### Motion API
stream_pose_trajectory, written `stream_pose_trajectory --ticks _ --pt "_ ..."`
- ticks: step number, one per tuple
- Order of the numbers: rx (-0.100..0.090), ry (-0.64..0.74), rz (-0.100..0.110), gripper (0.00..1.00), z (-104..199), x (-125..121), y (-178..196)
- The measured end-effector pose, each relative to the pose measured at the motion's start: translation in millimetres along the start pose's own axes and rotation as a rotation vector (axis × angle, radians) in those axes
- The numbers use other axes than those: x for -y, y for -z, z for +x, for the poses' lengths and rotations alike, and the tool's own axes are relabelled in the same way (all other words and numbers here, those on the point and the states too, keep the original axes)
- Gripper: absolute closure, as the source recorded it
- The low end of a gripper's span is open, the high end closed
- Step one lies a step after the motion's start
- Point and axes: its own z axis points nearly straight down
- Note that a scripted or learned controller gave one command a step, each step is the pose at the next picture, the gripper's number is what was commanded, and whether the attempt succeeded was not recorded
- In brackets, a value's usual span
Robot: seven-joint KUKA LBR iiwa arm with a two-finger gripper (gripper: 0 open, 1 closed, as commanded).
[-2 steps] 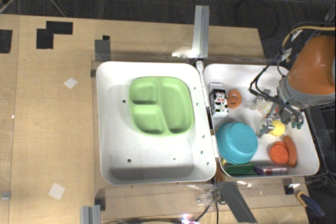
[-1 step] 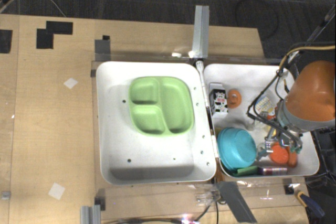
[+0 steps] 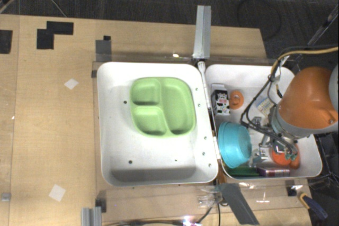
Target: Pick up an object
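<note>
Orange object sits right under the pincer, teal bowl just left; arm's low in the right bin for a grab, pincer's opening hidden, can't tell

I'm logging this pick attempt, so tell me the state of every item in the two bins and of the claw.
Green three-compartment plastic tray: flat, upright, in the left bin.
Turquoise plastic bowl: tipped on its side, right bin.
Small orange round object: lying loose, right bin.
Black and white small box: lying by the divider.
Claw: lowered into the right bin.
</note>
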Motion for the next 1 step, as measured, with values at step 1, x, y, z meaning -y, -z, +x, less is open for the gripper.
stream_pose_trajectory --ticks 1 --pt "-0.003 -0.049 -0.004 0.0 -36.0 26.7 -1.9"
